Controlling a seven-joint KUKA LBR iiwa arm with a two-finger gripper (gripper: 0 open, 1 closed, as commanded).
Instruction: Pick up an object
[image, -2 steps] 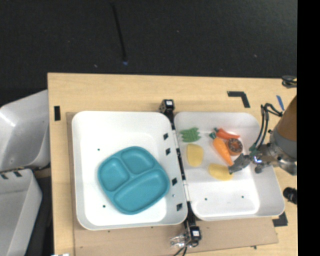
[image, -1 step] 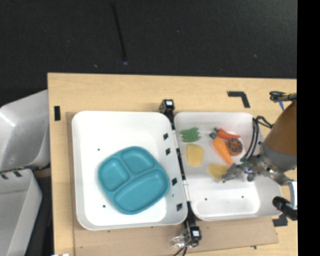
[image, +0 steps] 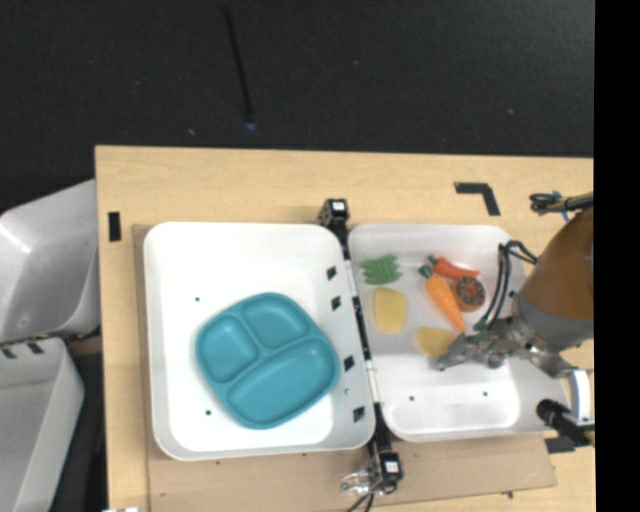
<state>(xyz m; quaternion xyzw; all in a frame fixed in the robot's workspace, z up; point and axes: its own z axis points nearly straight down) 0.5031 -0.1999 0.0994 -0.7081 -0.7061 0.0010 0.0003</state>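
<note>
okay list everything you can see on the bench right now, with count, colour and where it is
bins: two, white, side by side on the bench
divided plate: one, blue, left bin
green piece: one, green, right bin, far side
yellow pieces: two, yellow, right bin, middle
carrot: one, orange, right bin
red piece: one, red, beside the carrot top
round piece: one, dark reddish, right of the carrot
arm: one, grey and orange, right side
end effector: one, dark, by the lower yellow piece
</note>
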